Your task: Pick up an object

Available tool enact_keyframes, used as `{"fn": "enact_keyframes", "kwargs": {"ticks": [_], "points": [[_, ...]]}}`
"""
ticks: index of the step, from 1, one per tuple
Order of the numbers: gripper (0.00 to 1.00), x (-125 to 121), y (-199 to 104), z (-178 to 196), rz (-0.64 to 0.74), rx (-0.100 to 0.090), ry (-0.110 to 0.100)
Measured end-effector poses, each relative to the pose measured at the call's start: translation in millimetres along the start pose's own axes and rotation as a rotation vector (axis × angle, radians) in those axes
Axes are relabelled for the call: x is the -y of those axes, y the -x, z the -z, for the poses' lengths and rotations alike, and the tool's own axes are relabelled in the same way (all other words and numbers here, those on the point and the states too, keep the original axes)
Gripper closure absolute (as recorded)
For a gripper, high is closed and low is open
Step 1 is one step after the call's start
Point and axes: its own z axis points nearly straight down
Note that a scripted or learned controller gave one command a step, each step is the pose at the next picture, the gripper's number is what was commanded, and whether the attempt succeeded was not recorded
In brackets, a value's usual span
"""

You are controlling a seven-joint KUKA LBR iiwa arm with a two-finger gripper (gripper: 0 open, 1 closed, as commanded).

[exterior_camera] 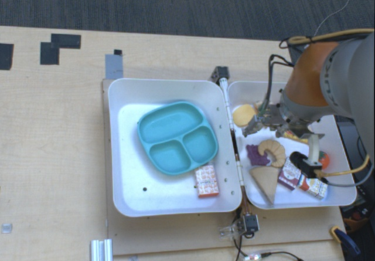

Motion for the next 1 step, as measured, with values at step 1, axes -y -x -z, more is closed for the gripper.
{"fn": "enact_keyframes", "kwargs": {"ticks": [1], "points": [[0.0,53.0,63.9,-1.1,-0.001,0.001,-0.014]]}}
